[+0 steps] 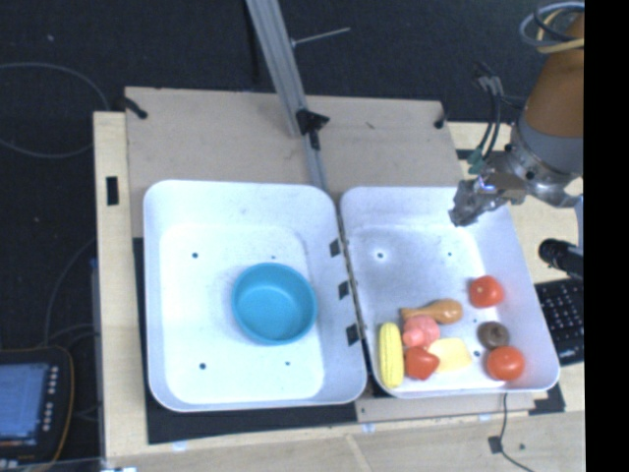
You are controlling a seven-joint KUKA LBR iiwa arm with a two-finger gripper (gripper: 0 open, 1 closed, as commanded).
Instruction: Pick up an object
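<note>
At the near end of the right bin, toy foods cluster: a yellow corn cob, long axis running near-to-far, with tomatoes beside it. The end effector hovers over that bin's far rim, so everything lies nearer than it. I cannot tell its finger state.

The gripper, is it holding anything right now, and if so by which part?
Nothing is held. The gripper hangs over the right bin's top right corner, apart from the toy food lying along the bin's lower edge.
</note>
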